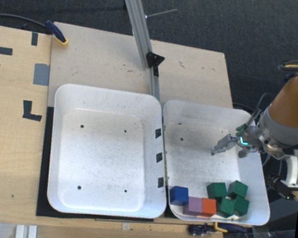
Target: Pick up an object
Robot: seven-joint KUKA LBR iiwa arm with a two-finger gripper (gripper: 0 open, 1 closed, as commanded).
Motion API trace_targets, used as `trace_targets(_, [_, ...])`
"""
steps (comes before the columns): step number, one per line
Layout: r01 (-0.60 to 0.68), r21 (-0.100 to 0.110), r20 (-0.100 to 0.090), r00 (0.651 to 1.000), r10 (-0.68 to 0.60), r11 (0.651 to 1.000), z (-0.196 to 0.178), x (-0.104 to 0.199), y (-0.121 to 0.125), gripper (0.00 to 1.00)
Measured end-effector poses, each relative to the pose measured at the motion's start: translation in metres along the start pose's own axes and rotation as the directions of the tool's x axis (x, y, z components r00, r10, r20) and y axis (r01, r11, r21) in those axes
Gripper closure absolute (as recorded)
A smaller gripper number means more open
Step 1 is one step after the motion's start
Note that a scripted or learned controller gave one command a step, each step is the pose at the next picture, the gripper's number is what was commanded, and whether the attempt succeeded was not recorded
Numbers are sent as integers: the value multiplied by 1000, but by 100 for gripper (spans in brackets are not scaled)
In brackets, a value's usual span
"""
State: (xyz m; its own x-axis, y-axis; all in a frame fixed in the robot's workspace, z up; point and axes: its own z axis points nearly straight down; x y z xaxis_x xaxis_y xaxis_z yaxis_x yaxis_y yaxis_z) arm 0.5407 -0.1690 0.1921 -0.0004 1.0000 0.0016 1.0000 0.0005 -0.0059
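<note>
End effector (222,147): hanging over the upper middle of the right bin, its grey fingers pointing down-left; whether they are spread or closed cannot be told, and nothing is showing between them.
Arm (289,109): reaching in from the right, its orange band sitting just above the grey wrist.
Blocks: lying in a cluster along the near edge of the right bin, well apart from the end effector and below it in the view.
Green blocks (228,197): sitting bunched at the near right corner, nearest to the end effector among the cluster.
Orange block (209,206): resting just left of the green ones, touching the purple block (195,205).
Blue block (179,195): sitting at the left end of the row, beside the bin's wall.
Right bin (203,123): lying beside the left bin (101,153), their walls meeting.
Bench (6,124): carrying both bins.
</note>
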Motion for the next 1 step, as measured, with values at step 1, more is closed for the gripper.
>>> trace_targets(1, [1,-5,1,1000,-1,1000,-2,0,1,0])
